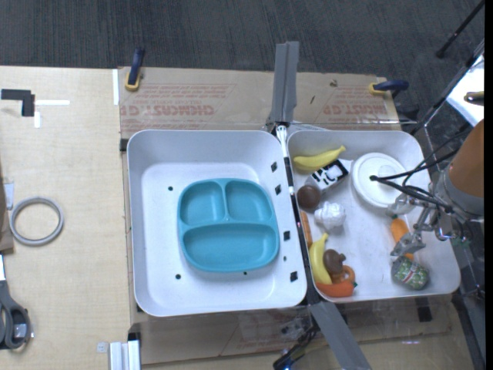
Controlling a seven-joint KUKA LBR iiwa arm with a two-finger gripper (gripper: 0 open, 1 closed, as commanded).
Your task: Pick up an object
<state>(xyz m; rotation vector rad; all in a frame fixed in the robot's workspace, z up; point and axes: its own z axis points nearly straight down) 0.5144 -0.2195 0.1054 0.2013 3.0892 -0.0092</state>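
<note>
Now, claw (410, 233): low over the right bin's (385, 287) right side, fingers spread a little, nothing between them.
Arm: reaches in from the right edge, orange band visible there.
Carrot (397, 230): just beside the claw's fingers, on the bin floor.
Green ball (410, 274): near corner, just below the claw.
White plate (379, 179): far side of the same bin.
Bananas: one (317, 159) at the far wall, another (317, 259) near the front by a brown fruit (334, 261).
Left bin (146, 230): carries a blue divided plate (229, 224).
Table (62, 129): a tape ring (35, 220) lies at the left.
</note>
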